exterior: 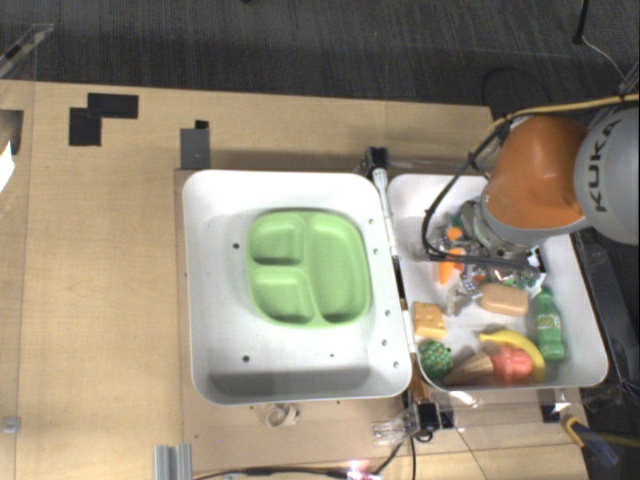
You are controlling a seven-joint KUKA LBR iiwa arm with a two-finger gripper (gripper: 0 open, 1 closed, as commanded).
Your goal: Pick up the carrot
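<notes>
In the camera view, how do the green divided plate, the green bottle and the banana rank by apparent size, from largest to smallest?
1. green divided plate, clearly largest.
2. and 3. green bottle and banana look similar; the banana is partly covered, so I leave them unranked.

carrot (452,251) | orange | right bin, upper part | partly hidden by arm
</notes>
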